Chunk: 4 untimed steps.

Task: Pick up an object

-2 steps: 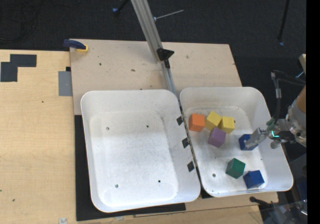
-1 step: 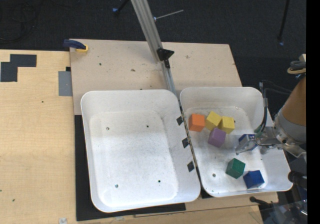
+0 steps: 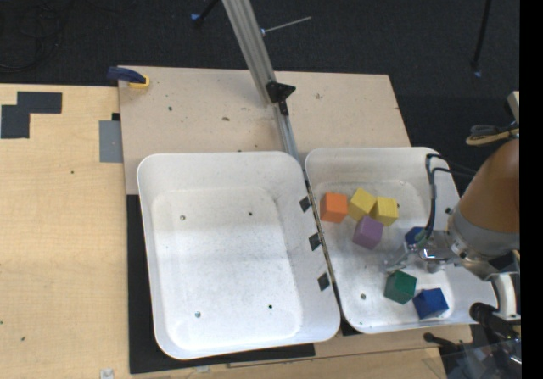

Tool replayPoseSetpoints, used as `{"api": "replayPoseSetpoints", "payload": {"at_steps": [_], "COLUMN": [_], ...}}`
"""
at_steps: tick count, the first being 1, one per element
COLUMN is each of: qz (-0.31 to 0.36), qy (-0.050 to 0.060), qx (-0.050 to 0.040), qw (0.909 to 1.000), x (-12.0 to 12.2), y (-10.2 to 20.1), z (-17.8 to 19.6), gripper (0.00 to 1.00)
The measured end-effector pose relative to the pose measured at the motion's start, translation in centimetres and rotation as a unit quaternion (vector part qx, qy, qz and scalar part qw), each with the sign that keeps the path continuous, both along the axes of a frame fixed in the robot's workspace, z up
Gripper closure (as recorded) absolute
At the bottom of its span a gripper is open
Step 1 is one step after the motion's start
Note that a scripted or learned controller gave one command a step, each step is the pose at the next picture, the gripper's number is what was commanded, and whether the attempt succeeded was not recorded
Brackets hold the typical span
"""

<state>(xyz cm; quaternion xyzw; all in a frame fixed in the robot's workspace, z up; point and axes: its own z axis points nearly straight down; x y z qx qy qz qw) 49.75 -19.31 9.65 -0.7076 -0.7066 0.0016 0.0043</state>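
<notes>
Nearest the camera within the right bin (image 3: 373, 158), a blue cube (image 3: 431, 302) touches a green cube (image 3: 400, 287). Just beyond the green cube hovers the gripper (image 3: 405, 258), its grip impossible to tell. Farther back sit purple (image 3: 367, 232), orange (image 3: 334, 207) and two yellow cubes (image 3: 363, 201).

**Bench with two white bins**

The bench (image 3: 212, 110) is a pale, speckled board. Two shallow white bins sit side by side on it: the left bin (image 3: 229, 318) and, touching it on the right, the right bin (image 3: 373, 164). Behind the left bin a slanted metal rail (image 3: 250, 38) rises from the board. A blue-and-yellow clamp (image 3: 129, 76) grips the bench's far left corner.
</notes>
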Motion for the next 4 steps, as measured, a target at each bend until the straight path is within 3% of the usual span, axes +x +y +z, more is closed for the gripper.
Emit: {"api": "replayPoseSetpoints", "payload": {"at_steps": [1,3,4], "qz": [-0.003,0.002,0.002], "qy": [-0.002,-0.006,-0.004], "qx": [-0.0009,-0.0025,-0.0019], "qw": [1.0000,1.0000,1.0000], "x": [0.0,-0.5,-0.4], "y": [-0.2,-0.4,-0.4], "z": [1.3,12.0,13.6], "gripper": [1.00,1.00,1.00]}}
